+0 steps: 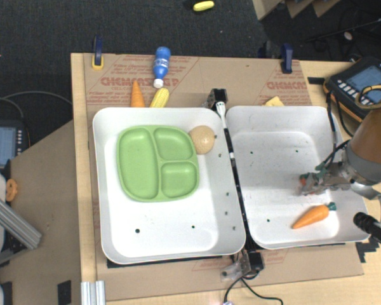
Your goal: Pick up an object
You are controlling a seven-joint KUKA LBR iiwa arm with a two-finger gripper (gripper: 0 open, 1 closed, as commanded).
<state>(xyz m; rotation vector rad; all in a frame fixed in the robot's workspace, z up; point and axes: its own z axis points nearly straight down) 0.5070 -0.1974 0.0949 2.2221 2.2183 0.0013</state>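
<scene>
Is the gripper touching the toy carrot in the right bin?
Apart. The camera view shows white bin floor between the gripper and the toy carrot lying below it.

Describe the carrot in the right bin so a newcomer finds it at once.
Start at the right bin, the one the arm reaches into. Near its front edge, just below the claw, lies a carrot. Its green tip separates it from the orange cone outside the bins.
</scene>
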